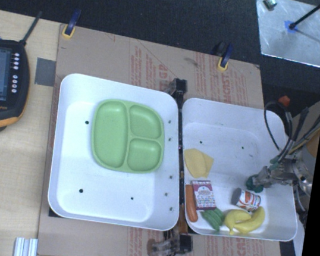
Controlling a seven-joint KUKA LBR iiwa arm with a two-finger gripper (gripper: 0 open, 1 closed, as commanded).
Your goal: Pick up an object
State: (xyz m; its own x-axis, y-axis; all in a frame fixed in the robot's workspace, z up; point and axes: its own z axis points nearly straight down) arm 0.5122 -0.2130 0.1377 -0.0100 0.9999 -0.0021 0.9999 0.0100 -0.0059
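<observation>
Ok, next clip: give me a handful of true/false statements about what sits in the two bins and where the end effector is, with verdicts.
1. The green divided plate lies in the left bin. True.
2. The banana lies in the left bin. False: it is in the right bin, near its front edge.
3. The end effector is over the right bin, just above the small can. True.
4. The yellow wedge rests on the green divided plate. False: it lies on the floor of the right bin, near the wall between the bins.
5. The small red packet lies beside the carrot. True.
</observation>
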